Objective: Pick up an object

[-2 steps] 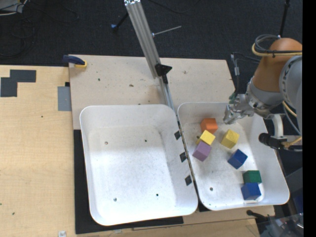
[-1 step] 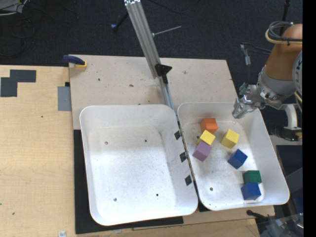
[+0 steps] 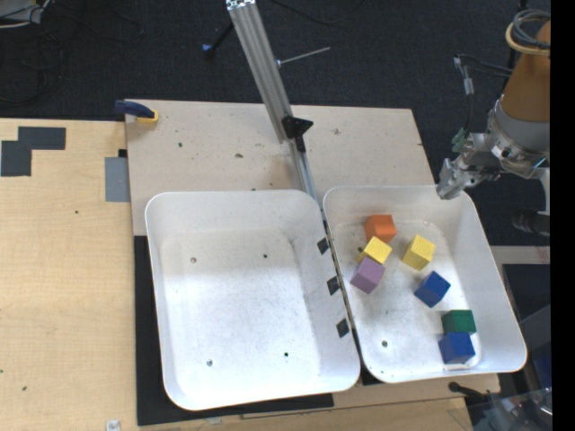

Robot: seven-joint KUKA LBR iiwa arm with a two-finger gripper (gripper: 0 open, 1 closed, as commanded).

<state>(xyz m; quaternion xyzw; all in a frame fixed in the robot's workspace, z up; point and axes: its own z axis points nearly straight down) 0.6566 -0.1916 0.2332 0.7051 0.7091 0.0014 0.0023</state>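
The right bin (image 3: 485,241) holds several small cubes: an orange one (image 3: 380,227), two yellow ones (image 3: 377,250) (image 3: 418,252), a purple one (image 3: 367,276), a blue one (image 3: 432,289), a green one (image 3: 459,321) and another blue one (image 3: 456,347). My gripper (image 3: 449,183) hangs over the far right corner of that bin, above and to the right of the cubes, with nothing seen between its fingers. It stands well apart from every cube.
The left bin (image 3: 171,241) lies beside the right one. A slanted aluminium post (image 3: 265,65) rises behind the bins' shared edge. A blue-and-yellow clamp (image 3: 137,110) sits at the board's far left corner.
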